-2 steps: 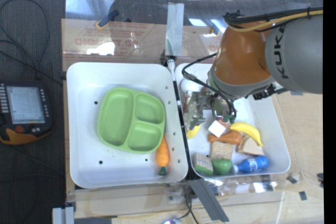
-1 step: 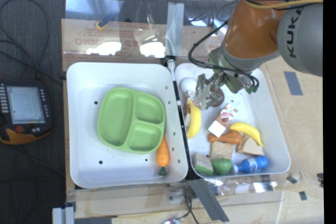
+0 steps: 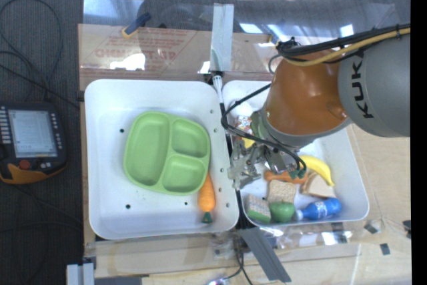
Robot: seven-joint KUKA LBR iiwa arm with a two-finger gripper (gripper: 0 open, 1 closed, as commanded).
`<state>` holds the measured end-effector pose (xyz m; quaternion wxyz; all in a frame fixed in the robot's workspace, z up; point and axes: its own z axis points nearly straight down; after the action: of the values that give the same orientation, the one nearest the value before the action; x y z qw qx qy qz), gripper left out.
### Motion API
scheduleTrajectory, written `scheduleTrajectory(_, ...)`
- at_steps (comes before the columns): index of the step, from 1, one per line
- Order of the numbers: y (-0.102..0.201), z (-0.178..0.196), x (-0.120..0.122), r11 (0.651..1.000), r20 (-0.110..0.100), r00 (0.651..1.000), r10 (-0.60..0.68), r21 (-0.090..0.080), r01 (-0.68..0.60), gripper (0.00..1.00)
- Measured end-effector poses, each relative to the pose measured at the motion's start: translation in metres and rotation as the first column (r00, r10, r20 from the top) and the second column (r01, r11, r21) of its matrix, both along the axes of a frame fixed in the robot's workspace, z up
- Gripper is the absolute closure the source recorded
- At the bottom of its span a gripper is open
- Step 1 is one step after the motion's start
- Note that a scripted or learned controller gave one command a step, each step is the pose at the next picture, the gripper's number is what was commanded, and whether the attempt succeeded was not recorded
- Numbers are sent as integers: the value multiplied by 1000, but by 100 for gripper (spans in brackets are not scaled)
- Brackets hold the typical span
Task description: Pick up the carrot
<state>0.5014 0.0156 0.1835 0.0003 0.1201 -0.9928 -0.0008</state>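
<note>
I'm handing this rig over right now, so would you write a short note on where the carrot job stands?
Gripper: low over the left side of the right bin, above the clutter there; nothing visibly held.
Carrot: lying in the left bin, by its right wall, just below the green divided plate, leafy end toward the front.
Done: nothing yet; carrot is ungrasped.
Left: shift the gripper across the divider to the carrot, grasp, lift.
</note>
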Motion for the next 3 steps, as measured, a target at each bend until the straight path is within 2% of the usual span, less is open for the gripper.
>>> scheduleTrajectory(1,-43,138,2,969,10,969,247,-4,-247,100)
scheduleTrajectory(2,12,92,-9,559,4,559,829,1,-829,100)
scheduleTrajectory(3,6,25,-18,391,2,391,920,4,-920,100)
